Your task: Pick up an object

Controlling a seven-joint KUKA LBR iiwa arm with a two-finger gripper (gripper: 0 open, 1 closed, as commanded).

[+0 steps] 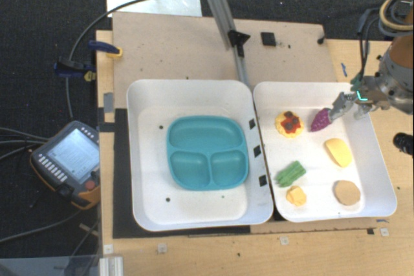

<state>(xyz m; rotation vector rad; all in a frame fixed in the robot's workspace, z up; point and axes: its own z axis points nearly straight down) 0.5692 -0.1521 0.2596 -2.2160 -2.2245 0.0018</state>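
The right bin (375, 139) holds several toy foods. A purple piece (319, 120) lies near its back, and a round yellow and red piece (289, 124) sits to its left. Further forward are a yellow wedge (338, 152), a green piece (290, 173), a small orange-yellow piece (296, 196) and a tan disc (347, 192). My gripper (337, 111) reaches in from the right, slanting down to the left. Its tip is right at the purple piece's upper right end. I cannot make out whether the piece is gripped.
The left bin (145, 139) holds a teal divided plate (208, 152). A grey pole (220, 3) slants over the bench to the gap between the bins. A teach pendant (68, 158) lies off the bench on the left. Cables run along the back.
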